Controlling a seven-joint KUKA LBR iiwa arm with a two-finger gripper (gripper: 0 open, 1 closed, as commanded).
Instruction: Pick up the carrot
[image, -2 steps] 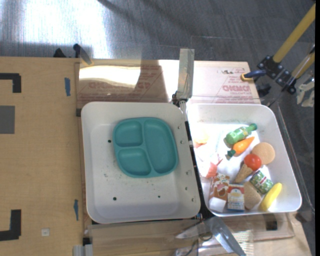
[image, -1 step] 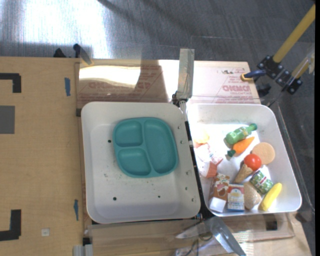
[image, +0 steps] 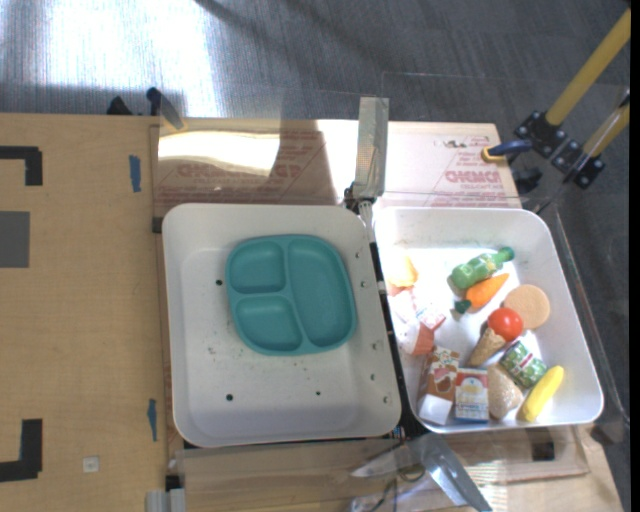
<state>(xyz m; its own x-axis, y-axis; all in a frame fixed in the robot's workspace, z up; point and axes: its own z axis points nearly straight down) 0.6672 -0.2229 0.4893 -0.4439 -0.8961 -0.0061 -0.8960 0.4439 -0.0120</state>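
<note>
1. Bins are sitting side by side on the bench, their inner rims touching; the left bin (image: 190, 330) is holding a teal divided plate (image: 291, 293) with three compartments, all bare.
2. The plate is lying flat, slightly toward the far side of its bin, with white floor showing all around it.
3. The right bin (image: 560, 290) is holding a crowd of toy food.
4. The carrot (image: 487, 290) is lying in the far half of the right bin, tilted, its orange body pointing toward the bin's right wall.
5. A green toy vegetable (image: 480, 268) is lying just beyond the carrot and appears to be touching it.
6. A round tan biscuit (image: 527, 305) is sitting just right of the carrot, and a red tomato (image: 506, 323) is resting just in front of it, above an ice-cream cone (image: 487, 346).
7. Nearer the front rim, a green can (image: 522, 362), a yellow banana (image: 541, 392) and small printed cartons (image: 472, 393) are crowding together.
8. A yellow-orange piece (image: 402, 270) is lying by the right bin's left wall.
9. White floor is showing between that piece and the carrot, giving open room on the carrot's left side.
10. Brown cardboard (image: 70, 300) is covering the bench left of the bins.
</note>
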